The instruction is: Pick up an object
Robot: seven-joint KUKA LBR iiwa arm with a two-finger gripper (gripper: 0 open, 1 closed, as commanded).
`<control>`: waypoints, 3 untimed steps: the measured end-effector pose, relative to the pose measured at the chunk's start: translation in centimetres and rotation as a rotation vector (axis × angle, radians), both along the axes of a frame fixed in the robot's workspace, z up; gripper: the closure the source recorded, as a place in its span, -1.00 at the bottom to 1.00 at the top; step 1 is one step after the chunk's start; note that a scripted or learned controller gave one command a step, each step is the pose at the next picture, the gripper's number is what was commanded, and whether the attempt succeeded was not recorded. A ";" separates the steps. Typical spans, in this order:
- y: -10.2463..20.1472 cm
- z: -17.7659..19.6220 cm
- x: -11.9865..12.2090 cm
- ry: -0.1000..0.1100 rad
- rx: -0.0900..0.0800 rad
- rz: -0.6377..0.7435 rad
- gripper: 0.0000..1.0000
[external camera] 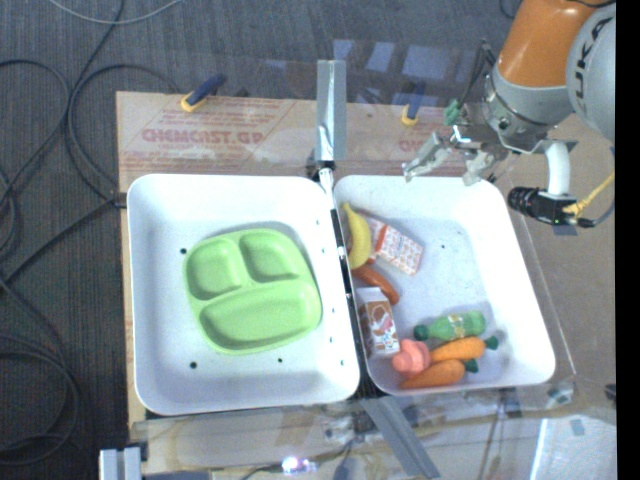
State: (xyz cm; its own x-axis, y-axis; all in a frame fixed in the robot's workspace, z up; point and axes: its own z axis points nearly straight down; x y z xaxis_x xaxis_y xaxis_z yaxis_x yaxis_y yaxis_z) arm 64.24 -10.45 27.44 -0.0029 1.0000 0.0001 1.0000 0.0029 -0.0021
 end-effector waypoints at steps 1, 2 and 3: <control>0.3 -16.8 -2.3 -0.007 -0.001 -0.076 -1.00; -3.1 -17.8 3.2 -0.019 0.001 -0.111 -1.00; -2.7 -16.6 3.4 -0.021 0.004 -0.107 1.00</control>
State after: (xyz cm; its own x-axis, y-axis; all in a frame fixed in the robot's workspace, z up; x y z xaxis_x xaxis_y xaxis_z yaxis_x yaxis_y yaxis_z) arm 67.65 -13.10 10.80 0.1033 0.9946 0.0056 0.9945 -0.1034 0.0186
